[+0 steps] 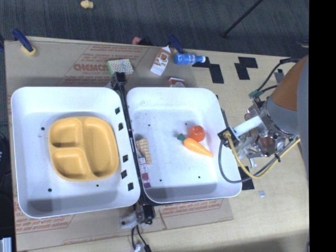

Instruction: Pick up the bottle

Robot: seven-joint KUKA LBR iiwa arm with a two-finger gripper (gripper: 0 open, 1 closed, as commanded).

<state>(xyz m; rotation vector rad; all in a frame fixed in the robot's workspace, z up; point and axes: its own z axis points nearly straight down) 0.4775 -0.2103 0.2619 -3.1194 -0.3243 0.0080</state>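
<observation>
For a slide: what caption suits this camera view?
Gripper hovers right of the right bin; blue bottle lies on the bench behind it.

Two bins sit side by side on the tabletop [262, 219]. The left bin [26, 140] holds a divided plate [83, 147] near its middle. In the right bin [173, 185], a toy carrot [197, 146] lies right of centre, with a tomato [196, 132] touching it just behind; a corn cob [143, 149] lies against the bin's left wall. Behind the right bin, on the tabletop, a bottle [188, 59] lies on its side, a small carton [161, 60] just left of it. The gripper [252, 148] hangs outside the right bin, beside its right rim.
</observation>
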